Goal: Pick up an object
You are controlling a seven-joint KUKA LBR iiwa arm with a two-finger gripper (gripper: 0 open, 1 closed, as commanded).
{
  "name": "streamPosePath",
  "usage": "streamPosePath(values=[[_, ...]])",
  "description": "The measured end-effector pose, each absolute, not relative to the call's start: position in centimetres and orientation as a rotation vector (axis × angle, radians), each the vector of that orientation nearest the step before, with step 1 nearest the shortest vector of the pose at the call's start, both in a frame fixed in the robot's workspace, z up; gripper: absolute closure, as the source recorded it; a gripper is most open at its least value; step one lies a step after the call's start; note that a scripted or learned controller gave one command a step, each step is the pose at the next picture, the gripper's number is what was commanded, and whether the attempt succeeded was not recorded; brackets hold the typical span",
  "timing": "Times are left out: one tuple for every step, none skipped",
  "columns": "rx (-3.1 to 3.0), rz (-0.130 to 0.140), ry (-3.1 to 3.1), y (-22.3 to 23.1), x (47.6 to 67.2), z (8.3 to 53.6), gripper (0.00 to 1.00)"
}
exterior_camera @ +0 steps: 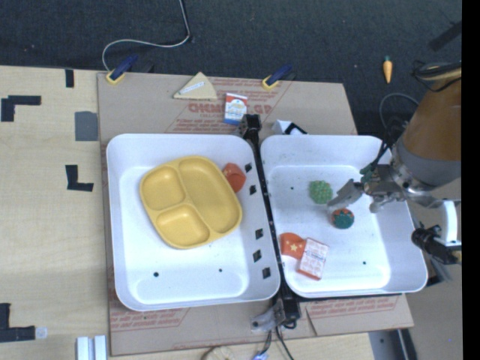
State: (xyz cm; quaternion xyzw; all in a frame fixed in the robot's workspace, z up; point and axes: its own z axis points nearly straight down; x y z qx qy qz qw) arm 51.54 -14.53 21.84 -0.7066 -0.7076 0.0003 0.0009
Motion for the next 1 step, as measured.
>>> streamPosePath(values=[[-2.223, -0.005, -2.228, -15.75, 55.6, 8.71, 0.0]])
